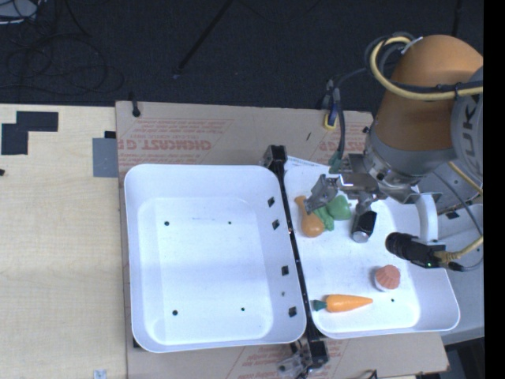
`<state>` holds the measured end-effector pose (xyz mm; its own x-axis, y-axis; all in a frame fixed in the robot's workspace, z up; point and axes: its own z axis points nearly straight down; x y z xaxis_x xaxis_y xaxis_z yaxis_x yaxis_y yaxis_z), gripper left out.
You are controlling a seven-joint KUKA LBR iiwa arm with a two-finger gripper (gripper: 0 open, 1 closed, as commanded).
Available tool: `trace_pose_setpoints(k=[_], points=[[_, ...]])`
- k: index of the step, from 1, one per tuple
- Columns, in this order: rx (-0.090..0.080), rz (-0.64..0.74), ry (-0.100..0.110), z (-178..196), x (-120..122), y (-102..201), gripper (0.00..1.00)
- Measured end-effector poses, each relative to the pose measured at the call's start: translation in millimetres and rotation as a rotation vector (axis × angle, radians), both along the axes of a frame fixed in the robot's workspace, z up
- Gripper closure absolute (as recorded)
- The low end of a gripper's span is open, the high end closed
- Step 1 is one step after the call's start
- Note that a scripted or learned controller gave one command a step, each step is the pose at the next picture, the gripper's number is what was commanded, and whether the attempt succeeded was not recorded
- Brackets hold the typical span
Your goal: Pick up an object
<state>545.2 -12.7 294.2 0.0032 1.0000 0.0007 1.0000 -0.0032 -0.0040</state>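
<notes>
My gripper (343,209) hangs low over the back part of the right bin (430,322), fingers spread open. One grey finger (322,193) is on the left, one dark finger (363,226) on the right. A green object (340,208) lies between them, partly hidden by the wrist; I cannot tell whether either finger touches it. An orange pear-shaped object (312,224) rests just left of the green one, by the bin's dividing wall. A carrot (348,302) lies near the front edge, and a round pink-red object (387,277) sits to its upper right.
The left bin (150,212) stands beside the right one, sharing a black-clipped divider (286,235). Both rest on a cardboard sheet (205,136). A black cable fitting (410,248) juts out from the arm over the right bin's right side.
</notes>
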Motion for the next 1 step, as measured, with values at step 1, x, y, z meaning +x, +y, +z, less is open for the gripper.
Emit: trace_pose_setpoints(k=[1], points=[[-0.001,0.003,0.007,-113.7,21.0,6.4,0.0]])
